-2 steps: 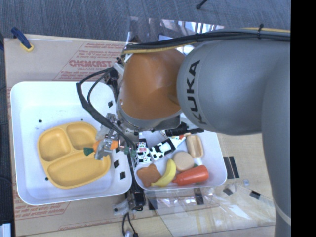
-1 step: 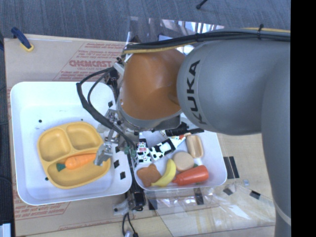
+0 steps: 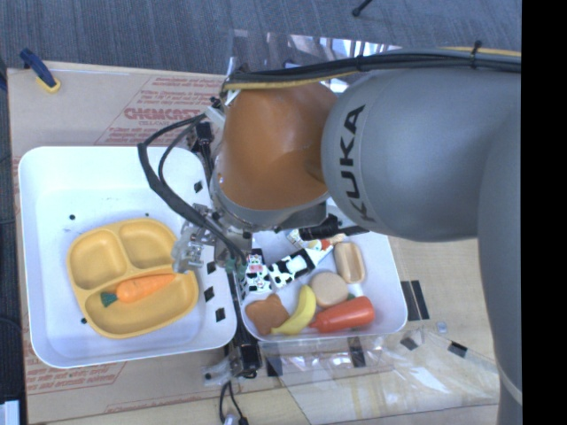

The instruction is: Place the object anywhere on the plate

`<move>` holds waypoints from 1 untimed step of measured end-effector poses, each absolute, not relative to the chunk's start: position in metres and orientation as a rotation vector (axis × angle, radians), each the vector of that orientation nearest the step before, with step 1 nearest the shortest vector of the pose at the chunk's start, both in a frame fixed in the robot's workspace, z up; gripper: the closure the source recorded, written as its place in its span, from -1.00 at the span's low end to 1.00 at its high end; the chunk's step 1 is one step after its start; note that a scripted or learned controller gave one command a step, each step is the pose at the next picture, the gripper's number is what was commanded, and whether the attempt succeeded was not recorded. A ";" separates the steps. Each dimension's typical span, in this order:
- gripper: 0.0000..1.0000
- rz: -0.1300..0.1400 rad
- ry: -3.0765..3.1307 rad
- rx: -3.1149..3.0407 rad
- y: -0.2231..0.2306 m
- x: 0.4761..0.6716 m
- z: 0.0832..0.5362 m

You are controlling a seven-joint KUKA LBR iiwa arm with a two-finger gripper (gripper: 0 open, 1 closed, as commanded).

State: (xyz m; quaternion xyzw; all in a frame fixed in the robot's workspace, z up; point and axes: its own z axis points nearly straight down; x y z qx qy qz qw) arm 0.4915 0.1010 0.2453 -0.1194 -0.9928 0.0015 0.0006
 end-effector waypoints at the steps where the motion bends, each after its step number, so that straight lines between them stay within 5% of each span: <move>1: 1.00 0.002 -3.141 -0.044 0.108 0.477 0.223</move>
